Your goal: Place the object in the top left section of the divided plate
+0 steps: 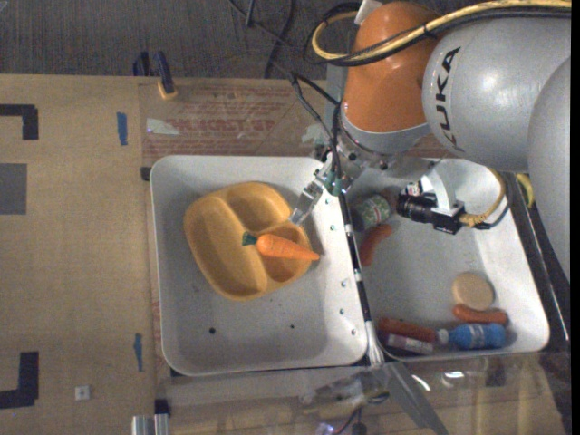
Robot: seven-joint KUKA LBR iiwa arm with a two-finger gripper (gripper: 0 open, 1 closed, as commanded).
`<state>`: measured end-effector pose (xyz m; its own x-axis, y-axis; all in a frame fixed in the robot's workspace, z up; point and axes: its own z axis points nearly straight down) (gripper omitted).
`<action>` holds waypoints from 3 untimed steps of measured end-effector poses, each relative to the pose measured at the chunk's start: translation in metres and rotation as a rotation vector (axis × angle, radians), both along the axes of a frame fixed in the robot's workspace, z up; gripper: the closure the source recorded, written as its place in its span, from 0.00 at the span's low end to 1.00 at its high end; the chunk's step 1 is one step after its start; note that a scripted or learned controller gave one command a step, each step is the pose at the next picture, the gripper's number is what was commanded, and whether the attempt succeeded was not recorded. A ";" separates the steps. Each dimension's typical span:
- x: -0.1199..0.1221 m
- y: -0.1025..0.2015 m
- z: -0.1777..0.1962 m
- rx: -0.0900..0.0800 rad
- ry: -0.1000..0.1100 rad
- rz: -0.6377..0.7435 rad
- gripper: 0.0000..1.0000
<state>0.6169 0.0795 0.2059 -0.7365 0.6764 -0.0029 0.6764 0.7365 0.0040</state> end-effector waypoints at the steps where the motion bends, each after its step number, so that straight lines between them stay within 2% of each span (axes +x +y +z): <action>1: -0.067 0.037 -0.033 0.000 0.003 0.281 0.00; 2: -0.065 0.036 -0.022 0.002 -0.004 0.275 1.00; 3: -0.074 0.003 0.018 -0.002 -0.002 0.445 1.00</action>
